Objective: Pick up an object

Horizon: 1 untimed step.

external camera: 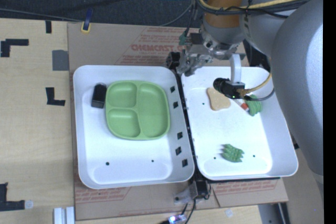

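Objects remain unpicked: the tan piece (218,99) lies in the right bin (262,165), the green toy (232,153) nearer its front rim. Your gripper (191,63) hangs over the bin's back-left corner; its grip state cannot be told. Lifting remains outstanding.

Tan toy (218,99), right bin (273,157)

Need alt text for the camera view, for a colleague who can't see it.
The grey arm's gripper hangs over the top edge where two white bins meet. The right bin holds a tan piece and green leafy item; the left bin holds a green divided plate.
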Motion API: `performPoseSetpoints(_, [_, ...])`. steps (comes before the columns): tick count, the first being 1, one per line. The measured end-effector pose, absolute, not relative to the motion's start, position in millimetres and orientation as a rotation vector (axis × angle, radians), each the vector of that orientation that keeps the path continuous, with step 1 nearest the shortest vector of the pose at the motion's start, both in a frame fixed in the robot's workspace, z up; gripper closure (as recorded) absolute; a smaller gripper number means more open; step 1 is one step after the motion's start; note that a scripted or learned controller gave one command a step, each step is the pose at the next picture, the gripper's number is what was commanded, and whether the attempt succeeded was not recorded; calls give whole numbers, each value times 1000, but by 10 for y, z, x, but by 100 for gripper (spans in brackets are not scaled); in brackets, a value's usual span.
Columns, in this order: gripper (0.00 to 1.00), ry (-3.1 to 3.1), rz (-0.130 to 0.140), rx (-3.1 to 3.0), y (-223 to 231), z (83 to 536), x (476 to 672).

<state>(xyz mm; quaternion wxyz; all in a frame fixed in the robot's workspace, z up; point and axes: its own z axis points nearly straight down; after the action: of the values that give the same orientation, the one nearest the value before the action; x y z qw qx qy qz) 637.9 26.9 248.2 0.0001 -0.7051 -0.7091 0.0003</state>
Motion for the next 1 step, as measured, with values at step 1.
performPoseSetpoints(1, [100,-2227,0,-2214,822,2453,6508])
